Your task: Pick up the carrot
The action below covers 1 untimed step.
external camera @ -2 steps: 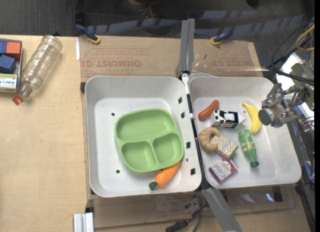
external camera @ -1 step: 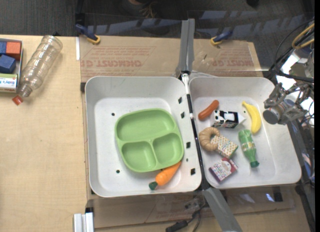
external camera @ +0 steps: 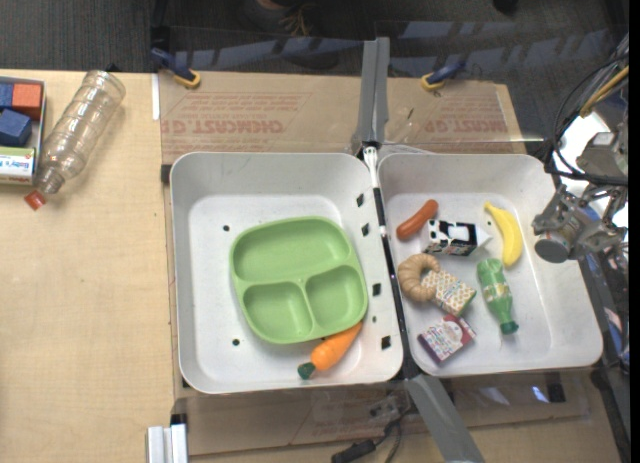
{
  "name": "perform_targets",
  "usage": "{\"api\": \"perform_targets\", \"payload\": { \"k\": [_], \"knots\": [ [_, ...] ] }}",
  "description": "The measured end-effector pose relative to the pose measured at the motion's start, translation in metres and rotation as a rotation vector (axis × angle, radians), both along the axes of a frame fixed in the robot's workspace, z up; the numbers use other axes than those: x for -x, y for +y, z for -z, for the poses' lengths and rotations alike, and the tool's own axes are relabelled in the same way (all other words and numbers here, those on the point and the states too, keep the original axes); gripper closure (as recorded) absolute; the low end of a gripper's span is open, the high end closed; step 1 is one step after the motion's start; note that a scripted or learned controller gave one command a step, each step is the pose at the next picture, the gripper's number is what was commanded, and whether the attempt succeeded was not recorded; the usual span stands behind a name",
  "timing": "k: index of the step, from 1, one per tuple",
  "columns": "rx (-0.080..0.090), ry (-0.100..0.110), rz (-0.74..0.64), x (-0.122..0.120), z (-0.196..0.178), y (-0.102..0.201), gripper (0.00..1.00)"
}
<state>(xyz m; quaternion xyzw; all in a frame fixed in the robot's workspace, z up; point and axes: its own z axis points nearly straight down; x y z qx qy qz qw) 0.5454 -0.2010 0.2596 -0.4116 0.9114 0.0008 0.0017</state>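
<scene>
- Carrot (external camera: 332,349) lying in the left bin (external camera: 200,281), toward the lower middle of the frame, orange body pointing up and right, green stub pointing down and left.
- It is resting against the lower right edge of a green divided plate (external camera: 297,278) and sitting just beside the bin's front wall, so it is boxed in on two sides.
- The claw (external camera: 562,229) is sitting at the right edge of the frame, over the right rim of the right bin (external camera: 570,351), well apart from the carrot. The arm's wrist and cables are crowding it, and whether it is wide or narrow cannot be told from this picture.
- The right bin is holding a sausage (external camera: 417,218), a small black-and-white carton (external camera: 450,238), a banana (external camera: 505,232), a bagel (external camera: 419,275), a green bottle (external camera: 496,294), a patterned packet (external camera: 453,294) and a pink packet (external camera: 445,339).
- Outside the bins, a clear plastic bottle (external camera: 78,127) and a box of blocks (external camera: 20,129) are lying on the surface at upper left.
- Judging the step in hand: the arm is needing to travel left across the centre divider, passing above the right bin's clutter.
- A good grasp is likely meaning lining up across the carrot's thick middle, closing along the direction from plate toward wall.
- Risk: one side catching the plate's rim, or nudging the carrot under it.
</scene>
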Motion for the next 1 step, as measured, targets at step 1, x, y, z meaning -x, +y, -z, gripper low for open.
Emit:
{"api": "perform_targets", "payload": {
  "k": [1],
  "knots": [
    [0.000, 0.000, -0.120, 0.0256, 0.0174, -0.0205, 1.00]
  ]
}}
